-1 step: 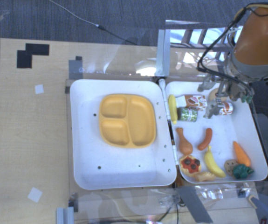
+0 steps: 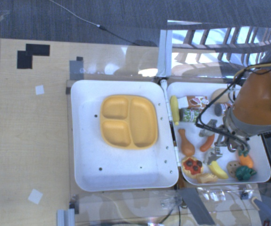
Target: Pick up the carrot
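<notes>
The gripper [image 2: 216, 150] hangs low over the right bin [image 2: 266, 175], its fingers' state impossible to tell. The carrot [image 2: 246, 161] lies near the bin's near-right corner, beside green toy broccoli [image 2: 244, 173]. A yellow divided plate [image 2: 128, 121] sits in the left bin [image 2: 86, 173].

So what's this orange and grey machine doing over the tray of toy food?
A robot arm is reaching into the right bin, which holds toy food. Its gripper hangs low among the pieces, near a sausage and a banana. The carrot it should pick up lies beside it, untouched. The left bin holds a yellow divided plate.
</notes>
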`<state>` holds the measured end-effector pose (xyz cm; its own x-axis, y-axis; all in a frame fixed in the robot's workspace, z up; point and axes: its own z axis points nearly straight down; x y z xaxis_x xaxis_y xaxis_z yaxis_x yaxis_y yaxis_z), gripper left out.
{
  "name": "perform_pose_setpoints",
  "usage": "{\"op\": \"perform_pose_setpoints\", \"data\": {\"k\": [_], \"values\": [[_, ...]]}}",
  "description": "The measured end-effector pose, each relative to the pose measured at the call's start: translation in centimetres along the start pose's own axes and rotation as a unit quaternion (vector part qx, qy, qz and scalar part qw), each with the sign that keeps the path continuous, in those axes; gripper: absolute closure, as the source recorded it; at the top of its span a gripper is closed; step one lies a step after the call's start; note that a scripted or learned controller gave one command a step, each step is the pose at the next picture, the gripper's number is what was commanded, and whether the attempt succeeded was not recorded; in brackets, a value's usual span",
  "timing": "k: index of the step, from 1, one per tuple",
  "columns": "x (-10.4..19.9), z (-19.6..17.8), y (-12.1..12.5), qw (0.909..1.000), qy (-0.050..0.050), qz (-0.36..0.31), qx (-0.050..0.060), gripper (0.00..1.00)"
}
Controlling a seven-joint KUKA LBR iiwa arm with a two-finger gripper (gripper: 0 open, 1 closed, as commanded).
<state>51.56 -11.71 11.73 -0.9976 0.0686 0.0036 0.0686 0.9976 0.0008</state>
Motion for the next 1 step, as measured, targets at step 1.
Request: {"op": "perform_pose_setpoints", "data": {"k": [1], "values": [[-2.16, -0.89, -9.21, 0.9996, -0.007, 0.027, 0.003, 0.00]]}}
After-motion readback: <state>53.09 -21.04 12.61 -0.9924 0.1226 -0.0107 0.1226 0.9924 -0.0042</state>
